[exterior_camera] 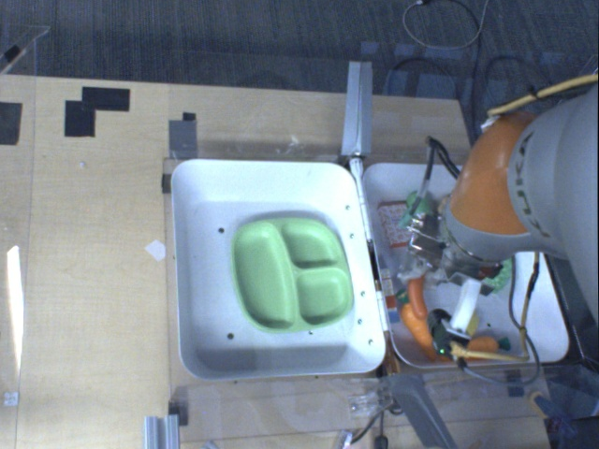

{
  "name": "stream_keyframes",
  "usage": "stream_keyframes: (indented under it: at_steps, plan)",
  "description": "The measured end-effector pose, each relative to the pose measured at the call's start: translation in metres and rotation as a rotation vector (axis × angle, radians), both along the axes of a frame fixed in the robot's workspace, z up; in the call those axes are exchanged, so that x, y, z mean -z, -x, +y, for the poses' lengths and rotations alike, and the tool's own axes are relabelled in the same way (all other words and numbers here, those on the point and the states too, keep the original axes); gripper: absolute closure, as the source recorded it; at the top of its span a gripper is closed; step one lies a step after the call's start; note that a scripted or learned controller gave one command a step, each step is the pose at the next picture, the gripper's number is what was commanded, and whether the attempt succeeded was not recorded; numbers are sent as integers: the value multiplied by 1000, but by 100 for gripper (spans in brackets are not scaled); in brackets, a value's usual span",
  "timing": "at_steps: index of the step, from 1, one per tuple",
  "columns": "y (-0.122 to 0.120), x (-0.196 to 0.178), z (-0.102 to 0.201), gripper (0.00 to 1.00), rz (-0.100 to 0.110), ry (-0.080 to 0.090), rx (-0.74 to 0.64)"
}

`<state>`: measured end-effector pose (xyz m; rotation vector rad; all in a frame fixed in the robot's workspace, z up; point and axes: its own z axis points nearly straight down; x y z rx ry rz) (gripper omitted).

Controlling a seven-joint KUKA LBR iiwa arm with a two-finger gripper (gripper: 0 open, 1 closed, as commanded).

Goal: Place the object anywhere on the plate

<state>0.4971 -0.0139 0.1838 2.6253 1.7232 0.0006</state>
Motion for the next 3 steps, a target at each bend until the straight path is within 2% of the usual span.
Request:
stream_keyframes:
  at_steps: [1, 2, 3]
  plan:
    - [9, -44, -25, 100, -3, 0, 92]
    - [-62, -21, 18, 100, -2, 0, -334]
    - [-73, -86, 50, 100, -4, 0, -414]
